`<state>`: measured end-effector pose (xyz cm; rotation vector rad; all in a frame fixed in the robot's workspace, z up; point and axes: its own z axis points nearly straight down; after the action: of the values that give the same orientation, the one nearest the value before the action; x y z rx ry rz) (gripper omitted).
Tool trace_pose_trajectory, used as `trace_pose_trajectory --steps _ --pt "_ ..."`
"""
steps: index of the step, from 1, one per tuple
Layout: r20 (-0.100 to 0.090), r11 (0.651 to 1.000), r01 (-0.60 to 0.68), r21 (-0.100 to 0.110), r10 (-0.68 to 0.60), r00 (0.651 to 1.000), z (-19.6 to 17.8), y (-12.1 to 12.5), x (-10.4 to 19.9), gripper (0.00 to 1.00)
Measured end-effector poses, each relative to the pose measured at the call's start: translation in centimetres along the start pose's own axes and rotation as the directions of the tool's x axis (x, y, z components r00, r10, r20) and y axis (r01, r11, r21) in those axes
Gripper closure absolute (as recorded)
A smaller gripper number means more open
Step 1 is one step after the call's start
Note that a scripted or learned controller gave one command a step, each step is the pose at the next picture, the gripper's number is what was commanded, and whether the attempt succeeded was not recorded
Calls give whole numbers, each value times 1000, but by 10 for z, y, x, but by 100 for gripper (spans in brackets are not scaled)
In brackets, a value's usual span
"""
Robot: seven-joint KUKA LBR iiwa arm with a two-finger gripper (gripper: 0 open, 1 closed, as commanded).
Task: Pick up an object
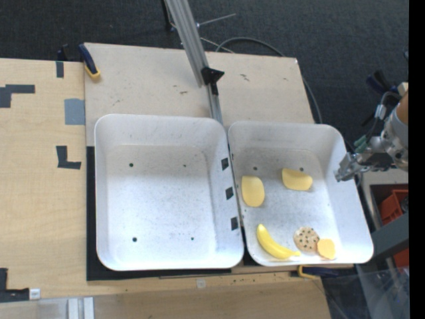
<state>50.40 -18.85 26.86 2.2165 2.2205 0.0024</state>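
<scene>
Nearest the front rim of the right bin (345, 261) lie a yellow banana (273, 244), a speckled cookie-like disc (306, 238) and a small orange round piece (326, 248), all close together. A little further back sit two pale yellow lumps, one (252, 191) near the divide between the bins and one (297, 179) more toward the middle. The left bin (106, 178) stands just beside it. Over at the right bin's outer rim hangs the gripper (345, 169), raised and off to the side of everything; whether it is released or clenched I cannot tell from here. Nothing looks picked yet, so the whole job seems left to do. The nearest candidate, I would guess, is the middle yellow lump, just inward of the gripper.
</scene>
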Motion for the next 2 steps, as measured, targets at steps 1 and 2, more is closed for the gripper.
trace_pose_trajectory --steps 1,2 --pt "-4 1000 6 4 -5 1000 -3 18 54 100" --pt "-3 1000 5 5 -5 1000 -5 27 103 100"
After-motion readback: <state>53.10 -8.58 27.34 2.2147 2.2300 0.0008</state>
